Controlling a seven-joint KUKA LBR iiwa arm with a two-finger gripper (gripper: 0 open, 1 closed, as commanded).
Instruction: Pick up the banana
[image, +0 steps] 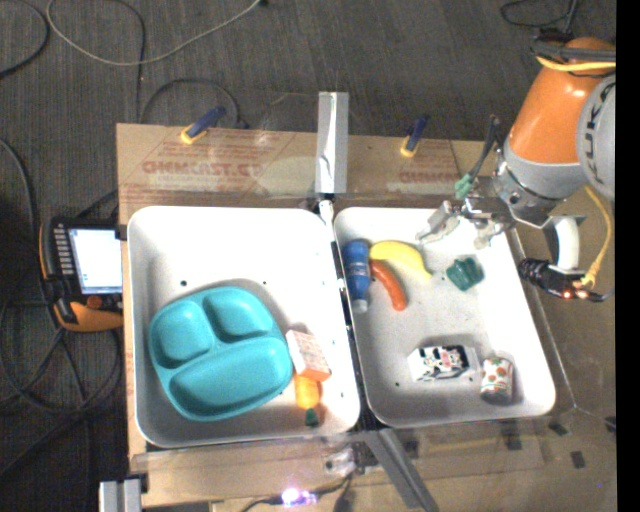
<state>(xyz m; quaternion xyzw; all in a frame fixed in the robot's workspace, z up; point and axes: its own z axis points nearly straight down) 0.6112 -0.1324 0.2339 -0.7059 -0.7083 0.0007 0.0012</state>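
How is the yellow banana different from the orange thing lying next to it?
The banana is yellow and curved; the orange thing is straighter and slimmer. The banana lies nearer the bin's far edge, the orange thing closer to the middle. Both lie flat in the right bin, touching at one end.

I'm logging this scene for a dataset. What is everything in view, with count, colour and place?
banana: 1, yellow, right bin, top
orange sausage-shaped item: 1, orange, touching the banana
blue bottle: 1, blue, right bin's left wall
teal block: 1, dark teal, right of banana
printed packet: 1, black-white, right bin, lower
small can: 1, white-red, lower right corner
divided plate: 1, turquoise, left bin
small carton: 1, white-red, beside plate
bins: 2, white
gripper: 1, silver, above right bin's top edge
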